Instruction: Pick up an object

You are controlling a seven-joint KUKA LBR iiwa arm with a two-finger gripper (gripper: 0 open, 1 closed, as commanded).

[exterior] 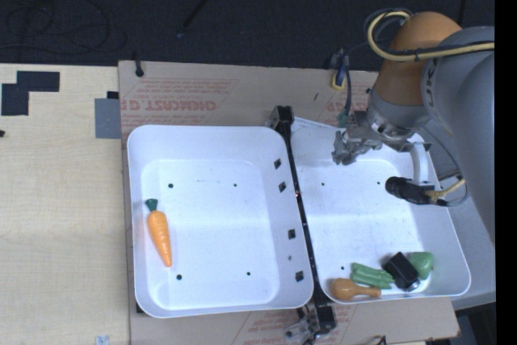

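Observation:
In the left bin (137, 174), an orange toy carrot (159, 237) with a green top lies near the left wall. At the front right corner of the right bin (452, 242) sits a cluster: a green pea pod (370, 275), a black block (401, 270), a green piece (422, 261) and a tan pear-shaped toy (353, 289). My gripper (346, 151) hangs over the back left part of the right bin, far from the cluster and with nothing seen in it.
The grey arm with its orange band (408, 65) reaches in from the right, over the right bin's back edge. A black fitting on a white cable (406, 189) hangs below the wrist. Brown cardboard (202, 97) lies under both bins; the divider (295, 206) runs between them.

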